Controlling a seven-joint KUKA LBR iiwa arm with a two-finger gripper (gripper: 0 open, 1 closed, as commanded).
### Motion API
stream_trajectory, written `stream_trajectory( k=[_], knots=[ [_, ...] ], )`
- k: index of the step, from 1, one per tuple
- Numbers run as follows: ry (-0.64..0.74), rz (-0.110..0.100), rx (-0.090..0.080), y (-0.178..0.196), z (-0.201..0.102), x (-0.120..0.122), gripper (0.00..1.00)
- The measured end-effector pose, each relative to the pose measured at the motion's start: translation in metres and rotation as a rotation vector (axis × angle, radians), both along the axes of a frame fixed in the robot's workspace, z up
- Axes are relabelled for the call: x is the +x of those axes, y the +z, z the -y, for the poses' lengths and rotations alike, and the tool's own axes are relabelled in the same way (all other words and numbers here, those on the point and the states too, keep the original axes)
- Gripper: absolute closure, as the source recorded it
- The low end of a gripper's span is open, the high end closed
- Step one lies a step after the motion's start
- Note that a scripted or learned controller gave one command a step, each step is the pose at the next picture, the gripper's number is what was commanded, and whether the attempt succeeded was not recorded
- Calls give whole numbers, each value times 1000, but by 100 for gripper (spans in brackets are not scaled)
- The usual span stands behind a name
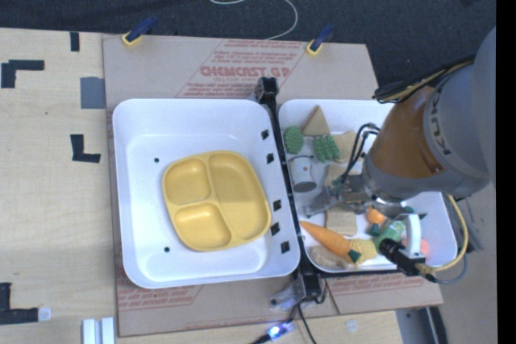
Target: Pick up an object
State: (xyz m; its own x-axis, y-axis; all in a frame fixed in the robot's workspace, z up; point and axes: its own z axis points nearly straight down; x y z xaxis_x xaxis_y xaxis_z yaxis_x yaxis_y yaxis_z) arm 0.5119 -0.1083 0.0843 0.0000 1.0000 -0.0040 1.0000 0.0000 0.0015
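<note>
The grey arm [451, 133] with its orange band reaches in from the right and bends down over the right-hand white bin [451, 209]. Its gripper [343, 191] sits low in the middle of that bin, among the clutter there. The gripper is a dark tangle against the toys, and I cannot tell whether it is spread or closed, or whether anything is caught in it.

The things to be picked all lie in the right bin. A toy carrot [329, 238] with a green top lies slantwise near the bin's front edge, just beside a pale flat piece [342, 220] under the gripper. Toward the back edge sit a tan wedge [316, 122] and two green knobbly pieces [293, 140] [326, 147], close together. A grey cylinder [301, 173] stands near the bin's left wall. At the front right corner, partly under the arm, there is a small green and white object [399, 231], too crowded to name.

The left bin [137, 189] holds a yellow divided plate [216, 199] with three compartments, lying flat near its middle, slightly turned.

Both bins rest on a sheet of printed cardboard [242, 72] clamped at its back edge by two clips [139, 30] [319, 38] on the wooden worktop [48, 173]. A thin white cable [250, 0] loops over the dark floor behind.
</note>
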Motion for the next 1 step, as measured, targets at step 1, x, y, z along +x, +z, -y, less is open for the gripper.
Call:
stream_trajectory(
  k=[1],
  knots=[
    [0,4,0,13,0,2,100]
  ],
)
